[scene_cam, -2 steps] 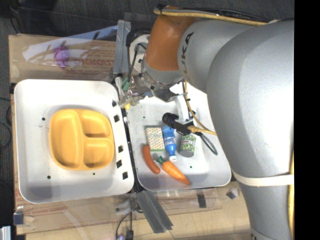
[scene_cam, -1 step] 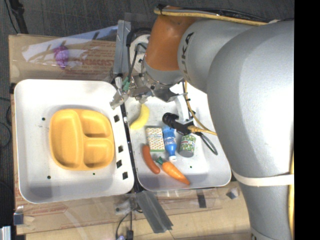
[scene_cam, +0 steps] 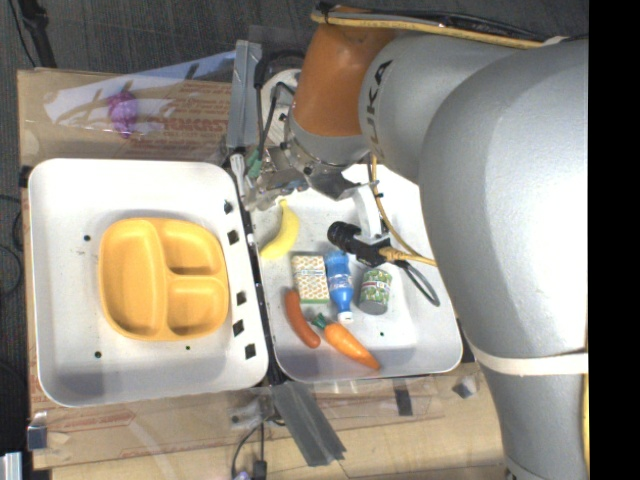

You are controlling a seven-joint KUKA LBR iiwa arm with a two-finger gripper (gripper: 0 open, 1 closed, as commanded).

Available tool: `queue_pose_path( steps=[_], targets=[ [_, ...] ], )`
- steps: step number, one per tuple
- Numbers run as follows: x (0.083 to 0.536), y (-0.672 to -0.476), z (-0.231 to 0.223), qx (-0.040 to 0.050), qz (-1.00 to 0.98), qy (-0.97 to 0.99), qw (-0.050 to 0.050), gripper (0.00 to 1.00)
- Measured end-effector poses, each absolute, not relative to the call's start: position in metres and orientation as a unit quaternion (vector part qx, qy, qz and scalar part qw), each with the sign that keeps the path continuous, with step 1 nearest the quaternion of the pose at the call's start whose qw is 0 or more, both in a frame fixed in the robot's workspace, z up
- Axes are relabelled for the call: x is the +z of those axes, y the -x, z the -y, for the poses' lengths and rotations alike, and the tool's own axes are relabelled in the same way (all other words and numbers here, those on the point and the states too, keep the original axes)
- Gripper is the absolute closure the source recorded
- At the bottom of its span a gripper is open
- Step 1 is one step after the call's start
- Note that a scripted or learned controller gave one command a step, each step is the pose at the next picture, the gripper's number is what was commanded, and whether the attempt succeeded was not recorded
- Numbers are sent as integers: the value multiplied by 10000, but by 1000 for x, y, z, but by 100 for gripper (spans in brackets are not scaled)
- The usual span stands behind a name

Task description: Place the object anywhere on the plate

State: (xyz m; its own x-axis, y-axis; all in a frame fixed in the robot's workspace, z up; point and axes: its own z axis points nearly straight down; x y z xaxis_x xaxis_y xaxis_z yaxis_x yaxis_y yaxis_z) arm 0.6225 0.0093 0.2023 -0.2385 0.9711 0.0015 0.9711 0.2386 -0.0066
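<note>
No item has yet been placed on the yellow, three-compartment plastic plate (scene_cam: 165, 276), which lies in the left white bin (scene_cam: 60, 368) with nothing on it. All candidate objects are gathered in the right white bin (scene_cam: 425, 343): a yellow toy banana (scene_cam: 283, 233), a red sausage-shaped toy (scene_cam: 301, 319), an orange toy carrot with a green top (scene_cam: 346, 339), a small patterned box (scene_cam: 310, 277), a blue bottle (scene_cam: 340, 283) and a small green-labelled can (scene_cam: 375, 290). The tool (scene_cam: 262, 183) is seen at the far edge of the right bin, just above the banana's upper tip; whether it is open or closed cannot be told. The grasp, the carry across the divider and the release are judged still to be done.
</note>
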Motion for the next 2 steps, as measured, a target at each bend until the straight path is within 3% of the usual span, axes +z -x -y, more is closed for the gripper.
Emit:
queue_pose_path(
  steps=[1,2],
  targets=[
    [191,-606,-56,17,8922,4517,20,100],
    [191,-606,-55,17,8920,4520,19,0]
  ],
)
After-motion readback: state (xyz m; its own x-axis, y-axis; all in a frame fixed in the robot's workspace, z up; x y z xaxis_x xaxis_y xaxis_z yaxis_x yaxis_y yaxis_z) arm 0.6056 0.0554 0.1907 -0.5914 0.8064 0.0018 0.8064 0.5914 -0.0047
